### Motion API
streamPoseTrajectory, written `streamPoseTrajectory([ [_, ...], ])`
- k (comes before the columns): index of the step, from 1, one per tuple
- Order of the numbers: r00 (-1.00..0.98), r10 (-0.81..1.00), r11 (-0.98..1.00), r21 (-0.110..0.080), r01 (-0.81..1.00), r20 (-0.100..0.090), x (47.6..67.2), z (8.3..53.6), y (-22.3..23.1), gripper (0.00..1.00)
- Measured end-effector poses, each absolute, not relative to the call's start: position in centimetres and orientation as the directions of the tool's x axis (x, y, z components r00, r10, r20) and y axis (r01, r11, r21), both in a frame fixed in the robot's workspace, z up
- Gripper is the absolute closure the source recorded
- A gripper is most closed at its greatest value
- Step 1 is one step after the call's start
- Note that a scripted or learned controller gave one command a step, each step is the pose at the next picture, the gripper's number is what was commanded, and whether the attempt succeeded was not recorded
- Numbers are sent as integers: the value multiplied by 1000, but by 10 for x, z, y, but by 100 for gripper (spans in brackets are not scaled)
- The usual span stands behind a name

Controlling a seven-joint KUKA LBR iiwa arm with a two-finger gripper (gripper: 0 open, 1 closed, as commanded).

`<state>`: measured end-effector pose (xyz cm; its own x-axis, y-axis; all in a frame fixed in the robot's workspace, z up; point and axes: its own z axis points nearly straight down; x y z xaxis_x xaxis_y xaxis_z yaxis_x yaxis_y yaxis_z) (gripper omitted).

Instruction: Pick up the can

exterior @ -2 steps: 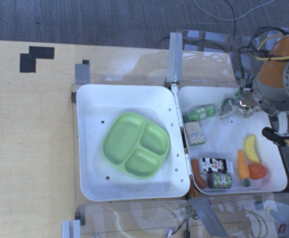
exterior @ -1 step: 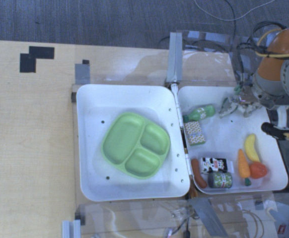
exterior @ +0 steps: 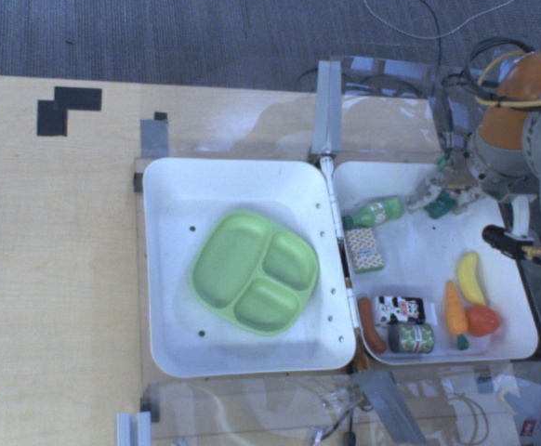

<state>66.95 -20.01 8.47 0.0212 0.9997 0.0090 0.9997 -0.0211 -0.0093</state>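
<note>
Lying on its side against the near wall of the right bin (exterior: 521, 347), the can (exterior: 411, 338) is found just below a small printed carton (exterior: 402, 308), so it is judged not yet picked. At the far edge of this bin the end effector (exterior: 445, 193) is seen beside a green bottle (exterior: 375, 214), well apart from the can; whether it is spread or pressed together cannot be told.
</note>
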Motion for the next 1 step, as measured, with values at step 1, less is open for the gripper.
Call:
streamPoseTrajectory([
  [1, -281, 960, 281, 13, 960, -22, 631, 91, -168, 0],
])
